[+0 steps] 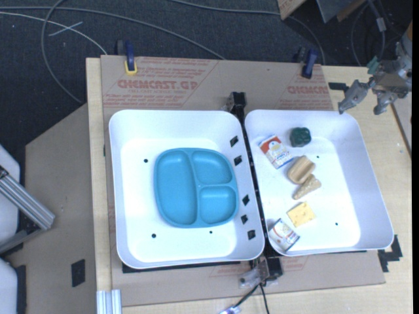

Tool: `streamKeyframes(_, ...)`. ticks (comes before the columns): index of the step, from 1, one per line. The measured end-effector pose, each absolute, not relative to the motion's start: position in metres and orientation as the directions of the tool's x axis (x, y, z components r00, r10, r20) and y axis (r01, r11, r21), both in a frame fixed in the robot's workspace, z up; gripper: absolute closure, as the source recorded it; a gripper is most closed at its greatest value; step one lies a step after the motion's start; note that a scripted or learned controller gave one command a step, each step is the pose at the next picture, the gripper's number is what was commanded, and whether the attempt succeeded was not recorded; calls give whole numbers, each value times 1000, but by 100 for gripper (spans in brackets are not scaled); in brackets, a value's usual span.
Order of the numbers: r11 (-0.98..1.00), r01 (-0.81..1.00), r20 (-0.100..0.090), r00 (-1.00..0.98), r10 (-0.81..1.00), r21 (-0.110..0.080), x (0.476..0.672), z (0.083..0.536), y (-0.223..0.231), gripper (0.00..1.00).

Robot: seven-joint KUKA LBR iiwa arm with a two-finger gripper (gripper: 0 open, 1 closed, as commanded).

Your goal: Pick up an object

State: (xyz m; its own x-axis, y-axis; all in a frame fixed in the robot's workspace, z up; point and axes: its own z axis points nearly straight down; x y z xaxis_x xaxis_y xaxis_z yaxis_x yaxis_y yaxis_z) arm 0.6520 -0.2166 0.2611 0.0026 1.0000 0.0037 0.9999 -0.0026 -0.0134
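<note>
- Claw (365, 97): sits at the upper right, beyond the far corner of the right bin (366, 195) and well apart from everything in it. Two prongs appear splayed, with nothing between them, so it reads as released and empty.
- Candidate objects: all lie in the left half of the right bin. From far to near they are a dark green round piece (300, 136), a red-and-white carton (275, 151), a tan bread-like piece (301, 169), a tan wedge (307, 188), a yellow cheese block (301, 214) and a crumpled white packet (283, 233) against the near-left wall.
- Left bin (124, 175): holds a blue divided plate (195, 186), broad and shallow, so a poor first choice.
- Handling (judgement): the pieces look like small toy foods, probably light and rigid. The packet would likely crush or slip.
- Suggested target: the tan bread-like piece, which is blocky and has free space on its right side.
- Orientation: its long axis runs diagonally, from lower left to upper right. The wedge just beside it lies nearly parallel, with its narrow end toward the lower left.
- Hold: grasp across the short axis at mid-length, with the fingers closing perpendicular to the diagonal.
- Counter (196, 77): a brown board clamped at its far edge.
</note>
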Motion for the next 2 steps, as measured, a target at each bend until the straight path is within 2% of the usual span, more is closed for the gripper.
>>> streamKeyframes(1,1,1000,0,-1,1000,-1,654,269,-216,0)
streamKeyframes(2,2,1000,2,-2,1000,-6,660,223,-210,0)
